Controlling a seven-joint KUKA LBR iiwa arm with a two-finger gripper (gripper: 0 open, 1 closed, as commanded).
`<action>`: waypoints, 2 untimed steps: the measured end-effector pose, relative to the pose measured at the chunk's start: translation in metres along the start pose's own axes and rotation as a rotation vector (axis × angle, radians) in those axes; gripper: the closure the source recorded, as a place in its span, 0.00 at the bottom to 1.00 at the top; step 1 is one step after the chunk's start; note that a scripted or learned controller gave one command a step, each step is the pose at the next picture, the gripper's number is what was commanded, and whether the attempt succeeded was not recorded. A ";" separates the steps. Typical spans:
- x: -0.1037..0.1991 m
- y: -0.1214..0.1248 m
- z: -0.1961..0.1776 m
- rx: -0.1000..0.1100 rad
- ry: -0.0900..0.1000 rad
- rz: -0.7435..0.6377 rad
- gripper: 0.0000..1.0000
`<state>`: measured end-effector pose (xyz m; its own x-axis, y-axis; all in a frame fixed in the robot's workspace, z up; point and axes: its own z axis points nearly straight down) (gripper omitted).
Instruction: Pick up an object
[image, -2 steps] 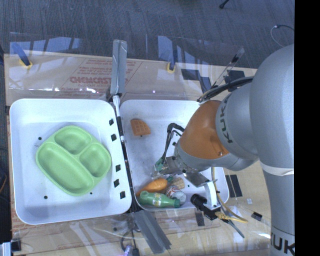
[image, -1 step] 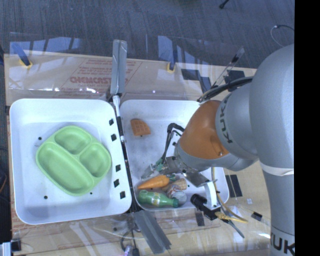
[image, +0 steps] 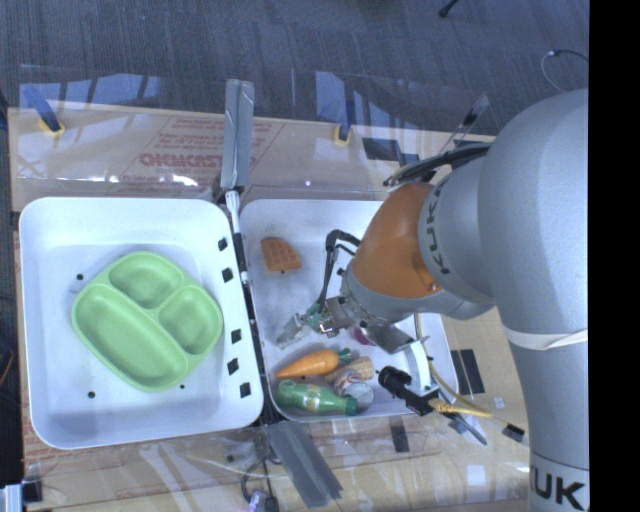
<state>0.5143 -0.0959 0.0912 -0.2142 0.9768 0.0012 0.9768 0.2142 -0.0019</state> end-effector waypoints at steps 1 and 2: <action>-0.022 0.072 -0.001 -0.001 0.000 -0.017 0.00; -0.038 0.132 -0.003 -0.001 -0.001 -0.057 0.00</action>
<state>0.6518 -0.1051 0.0938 -0.2691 0.9631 0.0001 0.9631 0.2691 -0.0007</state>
